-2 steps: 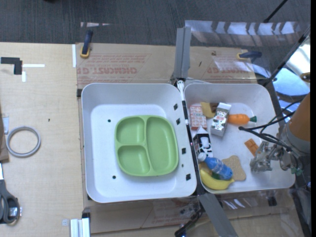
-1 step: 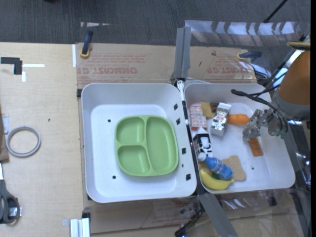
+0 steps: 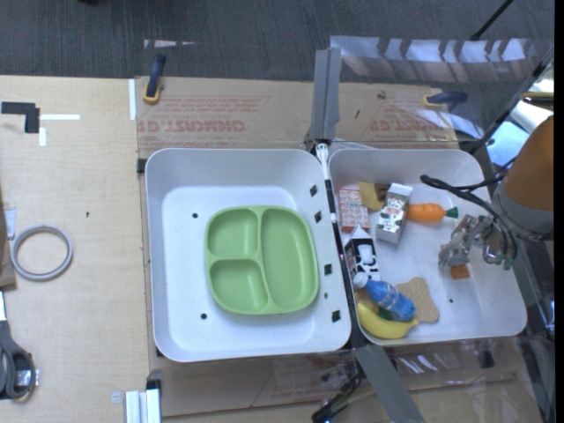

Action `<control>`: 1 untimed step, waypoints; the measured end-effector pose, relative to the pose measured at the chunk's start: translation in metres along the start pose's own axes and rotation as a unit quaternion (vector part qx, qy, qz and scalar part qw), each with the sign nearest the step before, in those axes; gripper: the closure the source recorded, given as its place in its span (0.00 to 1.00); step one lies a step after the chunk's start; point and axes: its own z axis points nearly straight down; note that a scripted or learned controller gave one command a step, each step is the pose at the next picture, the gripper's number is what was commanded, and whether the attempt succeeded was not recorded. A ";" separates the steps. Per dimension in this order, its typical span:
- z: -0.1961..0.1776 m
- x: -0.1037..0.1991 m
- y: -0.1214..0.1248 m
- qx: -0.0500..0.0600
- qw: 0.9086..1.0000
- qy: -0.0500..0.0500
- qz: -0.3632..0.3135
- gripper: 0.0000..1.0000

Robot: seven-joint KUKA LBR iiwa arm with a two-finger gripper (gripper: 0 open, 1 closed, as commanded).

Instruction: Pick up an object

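Observation:
My gripper (image 3: 456,252) hangs low over the right part of the right bin (image 3: 493,320), reaching in from the right. A small brown block (image 3: 459,271) lies on the bin floor right below its tip; I cannot tell if they touch. Further left in this bin lie an orange carrot (image 3: 427,212), a small white carton (image 3: 393,211), a red and white packet (image 3: 351,206) and a yellow piece (image 3: 370,195). Toward the front are a black and white item (image 3: 361,256), a blue bottle (image 3: 389,297), a banana (image 3: 384,323) and a slice of toast (image 3: 420,298).
The left bin (image 3: 176,192) holds a green divided plate (image 3: 262,259). A grey divider post (image 3: 324,95) stands behind the two bins. A tape roll (image 3: 39,252) lies on the bench at the far left.

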 end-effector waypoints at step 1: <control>0.000 -0.083 0.040 0.001 0.996 -0.001 0.088 0.00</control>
